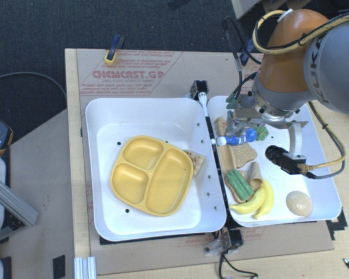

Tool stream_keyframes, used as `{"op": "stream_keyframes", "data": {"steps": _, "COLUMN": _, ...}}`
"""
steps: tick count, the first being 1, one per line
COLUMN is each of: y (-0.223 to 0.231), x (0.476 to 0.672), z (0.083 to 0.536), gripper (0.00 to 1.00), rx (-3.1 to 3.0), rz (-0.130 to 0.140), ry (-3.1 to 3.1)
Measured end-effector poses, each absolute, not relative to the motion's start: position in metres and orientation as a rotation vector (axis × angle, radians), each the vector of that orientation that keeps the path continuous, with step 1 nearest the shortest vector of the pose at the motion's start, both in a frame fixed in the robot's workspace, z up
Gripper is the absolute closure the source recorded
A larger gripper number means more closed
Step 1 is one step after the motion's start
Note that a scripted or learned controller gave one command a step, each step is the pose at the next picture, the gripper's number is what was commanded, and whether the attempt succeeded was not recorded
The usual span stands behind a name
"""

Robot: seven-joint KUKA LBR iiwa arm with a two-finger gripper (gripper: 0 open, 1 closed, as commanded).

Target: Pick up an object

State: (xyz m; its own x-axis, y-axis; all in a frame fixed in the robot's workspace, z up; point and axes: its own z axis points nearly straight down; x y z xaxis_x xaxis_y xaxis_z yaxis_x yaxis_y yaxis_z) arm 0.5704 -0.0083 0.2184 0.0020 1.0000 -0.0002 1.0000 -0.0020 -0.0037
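camera view shows the end effector [242, 127] low over the far left part of the right bin [323, 205], beside a blue-and-white tube [239, 139], though i cannot tell its grip state, with a banana [257, 201] nearer and a yellow plate [152, 175] in the left bin [104, 214].

Grey arm [331, 57] from the right, orange-banded wrist downward, tool [241, 124] low.
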Motion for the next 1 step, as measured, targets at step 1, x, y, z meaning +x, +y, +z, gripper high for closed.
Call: {"op": "stream_keyframes", "data": {"steps": 1, "y": 0.0044, "x": 0.5722, "z": 0.2349, "gripper": 1.00, "rx": -2.221, "rz": -0.004, "ry": -2.225}}
